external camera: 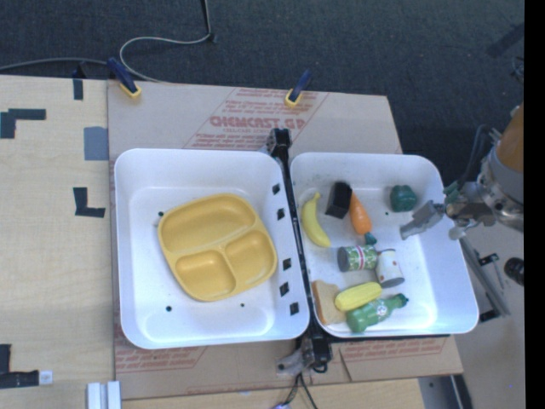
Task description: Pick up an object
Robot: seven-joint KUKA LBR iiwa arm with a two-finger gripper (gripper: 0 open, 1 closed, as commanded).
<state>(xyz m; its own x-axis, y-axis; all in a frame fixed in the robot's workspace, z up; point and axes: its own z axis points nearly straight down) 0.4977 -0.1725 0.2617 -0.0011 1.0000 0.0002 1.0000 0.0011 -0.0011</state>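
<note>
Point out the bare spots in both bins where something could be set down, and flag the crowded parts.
Left bin: bare floor rings the yellow divided plate, widest along the front wall and left side. Right bin: bare floor on the right half, between the green ball and the front wall, near the gripper. Crowded: its left half, from the banana and carrot to the corn and green bottle.

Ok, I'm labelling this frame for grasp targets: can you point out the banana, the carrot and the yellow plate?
banana (314, 221): camera view, middle of its curved body.
carrot (361, 216): camera view, middle of the orange body.
yellow plate (208, 217): camera view, floor of its large upper compartment.
</note>
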